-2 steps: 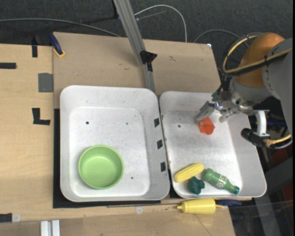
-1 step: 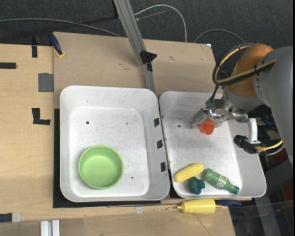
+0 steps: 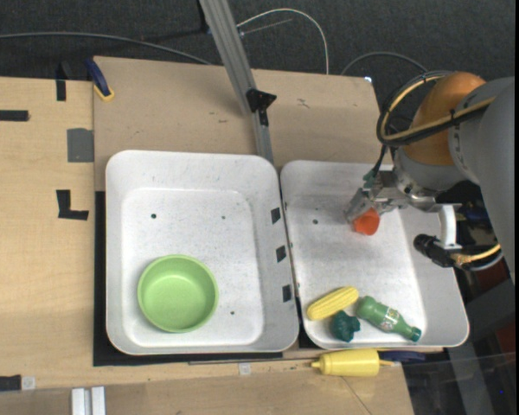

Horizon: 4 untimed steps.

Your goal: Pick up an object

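Observation:
My gripper (image 3: 368,214) reaches into the upper middle of the right bin (image 3: 329,188) from the right. A small orange-red object (image 3: 367,224) sits between its fingertips, and the gripper is shut on it. Whether the object is touching the bin floor or is just above it cannot be made out. At the near end of the same bin lie a yellow corn cob (image 3: 331,302), a green bottle (image 3: 387,316) and a small dark green piece (image 3: 343,326).
A green bowl (image 3: 178,293) stands in the near left corner of the left bin (image 3: 190,188). A yellow object (image 3: 351,363) lies on the bench just in front of the right bin. A grey pole (image 3: 233,50) slants across above the bins.

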### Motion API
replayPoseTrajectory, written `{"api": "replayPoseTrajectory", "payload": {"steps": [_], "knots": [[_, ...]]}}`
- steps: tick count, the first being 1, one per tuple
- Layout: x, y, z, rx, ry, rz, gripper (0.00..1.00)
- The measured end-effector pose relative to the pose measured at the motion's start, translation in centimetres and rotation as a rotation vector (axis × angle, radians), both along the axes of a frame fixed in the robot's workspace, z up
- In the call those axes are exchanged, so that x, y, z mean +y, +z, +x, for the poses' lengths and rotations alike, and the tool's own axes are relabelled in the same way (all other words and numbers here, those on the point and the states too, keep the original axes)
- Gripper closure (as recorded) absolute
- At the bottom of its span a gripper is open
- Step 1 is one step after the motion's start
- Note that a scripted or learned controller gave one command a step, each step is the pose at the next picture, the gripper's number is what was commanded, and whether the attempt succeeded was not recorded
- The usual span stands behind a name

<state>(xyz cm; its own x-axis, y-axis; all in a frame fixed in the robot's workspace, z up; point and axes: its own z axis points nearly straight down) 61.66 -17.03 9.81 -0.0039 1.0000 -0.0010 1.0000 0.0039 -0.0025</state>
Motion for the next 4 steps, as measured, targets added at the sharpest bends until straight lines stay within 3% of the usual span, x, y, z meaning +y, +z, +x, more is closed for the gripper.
{"api": "replayPoseTrajectory", "payload": {"steps": [3, 4], "knots": [[0.5, 16.5, 0.6, -0.008, -0.002, -0.001, 1.00], [5.3, 15.1, -1.3, 0.001, 0.000, 0.001, 1.00]]}}
